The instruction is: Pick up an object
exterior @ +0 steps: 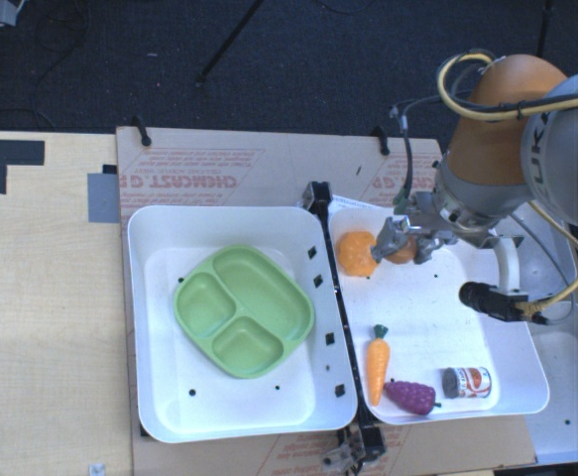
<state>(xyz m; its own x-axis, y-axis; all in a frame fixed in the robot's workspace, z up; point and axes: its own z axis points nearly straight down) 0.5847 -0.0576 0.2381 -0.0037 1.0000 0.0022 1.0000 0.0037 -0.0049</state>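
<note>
orange fruit (355,252) lay at the right bin's (526,390) upper left, the claw (400,244) beside it, grip unclear, so centring over it before closing seemed wise.

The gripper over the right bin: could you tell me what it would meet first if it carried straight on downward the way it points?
Most likely the orange fruit, which lies just beside and beneath the gripper in the right bin. Depth is hard to judge from this slanted view, so it might touch the bin floor next to the fruit instead.

Grey arm (556,137) with an orange band (yellow cable looped above) and metal pincer (400,246).
</note>
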